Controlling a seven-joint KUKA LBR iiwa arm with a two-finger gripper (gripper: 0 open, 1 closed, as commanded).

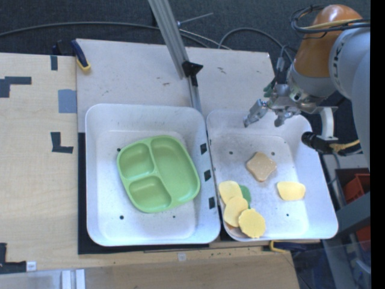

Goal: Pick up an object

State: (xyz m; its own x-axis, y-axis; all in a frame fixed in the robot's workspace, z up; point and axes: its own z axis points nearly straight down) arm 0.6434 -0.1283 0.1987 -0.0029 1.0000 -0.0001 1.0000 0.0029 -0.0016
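Camera view, looking down at a slant: two shallow white bins sit side by side on the tabletop [150, 71]. Taking the right bin [313, 221] as the landmark, the tool [264, 118] hangs over its far rim, near the far left corner, with the grey arm [355, 53] and its orange band [322, 38] reaching in from the right. Its two fingers [250, 118] stand apart with nothing between them, so it is released and grasps nothing.

Inside the right bin, a tan, toast-like piece [261, 166] lies near the middle, below the tool and clear of it. A yellow piece [291, 191] lies toward the bin's right wall. Three yellow rounds [240, 209] overlap one another at the near left corner, and a small green thing [245, 192] peeks out from beneath them.

Left of the right bin, touching it along one side, is the left bin [99, 179]. A green divided plate [158, 173] with three compartments rests in it, tilted a little. A grey metal bar [171, 32] slants in from above and ends at the gap between the two bins' far corners.
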